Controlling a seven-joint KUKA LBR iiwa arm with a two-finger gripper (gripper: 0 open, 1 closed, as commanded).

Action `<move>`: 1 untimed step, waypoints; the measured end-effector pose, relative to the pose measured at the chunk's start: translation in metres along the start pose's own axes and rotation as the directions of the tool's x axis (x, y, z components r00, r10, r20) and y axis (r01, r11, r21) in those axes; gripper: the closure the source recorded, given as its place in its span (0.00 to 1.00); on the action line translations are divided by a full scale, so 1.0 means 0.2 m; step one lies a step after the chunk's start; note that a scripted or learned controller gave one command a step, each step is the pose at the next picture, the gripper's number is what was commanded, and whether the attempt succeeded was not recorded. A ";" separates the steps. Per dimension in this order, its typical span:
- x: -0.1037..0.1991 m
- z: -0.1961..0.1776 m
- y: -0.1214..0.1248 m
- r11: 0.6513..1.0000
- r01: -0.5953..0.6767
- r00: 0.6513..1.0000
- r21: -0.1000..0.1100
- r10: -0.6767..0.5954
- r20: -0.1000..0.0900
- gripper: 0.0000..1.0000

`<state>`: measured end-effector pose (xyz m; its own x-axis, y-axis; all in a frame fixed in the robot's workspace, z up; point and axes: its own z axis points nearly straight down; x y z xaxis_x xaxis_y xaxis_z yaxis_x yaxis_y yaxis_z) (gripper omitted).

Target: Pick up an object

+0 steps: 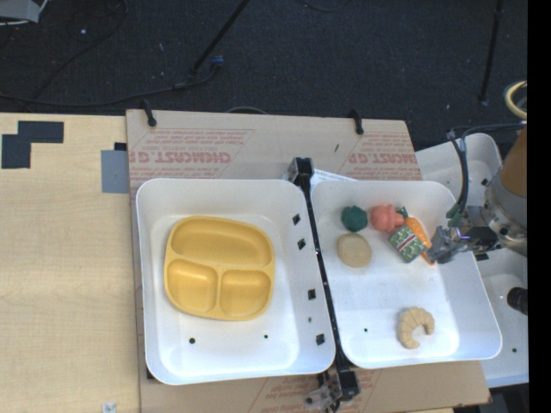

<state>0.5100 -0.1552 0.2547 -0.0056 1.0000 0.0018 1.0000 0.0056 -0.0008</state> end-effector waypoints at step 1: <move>0.24 -0.01 0.02 1.000 0.000 1.000 0.002 0.000 0.000 1.00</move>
<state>0.5134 -0.1073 0.2564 -0.0051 1.0000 0.0022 1.0000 0.0051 -0.0030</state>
